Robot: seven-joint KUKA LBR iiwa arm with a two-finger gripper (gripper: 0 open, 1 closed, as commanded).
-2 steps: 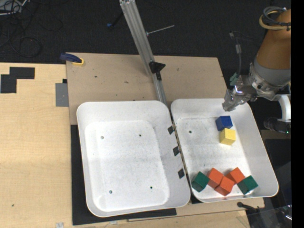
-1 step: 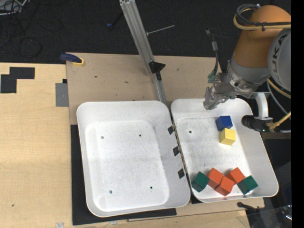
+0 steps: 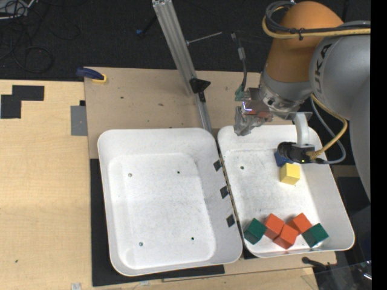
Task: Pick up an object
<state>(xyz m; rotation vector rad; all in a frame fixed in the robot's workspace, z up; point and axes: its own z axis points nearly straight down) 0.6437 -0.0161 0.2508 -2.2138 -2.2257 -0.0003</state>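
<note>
In the camera view, you have the gripper [image 3: 245,124] hanging over the far left corner of the right bin [image 3: 266,147], with nothing between its jaws; whether they are released or clenched you cannot tell from here. The left bin [image 3: 115,147] sits beside it on the counter [image 3: 42,180]. Judge this as the approach step: no object has been picked yet. Your nearest candidates are the yellow cube [image 3: 290,173] and the blue block [image 3: 280,158] just beyond it, touching or almost so, toward the right bin's far right side. Along the near edge lies a tight cluster: two green cubes [image 3: 255,230] at its ends and orange cubes [image 3: 285,229] between. The yellow cube has no long axis, and its faces sit slightly skewed to the bin walls. The next move calls for travel toward it, jaws aligned with its faces, then a descent.
</note>
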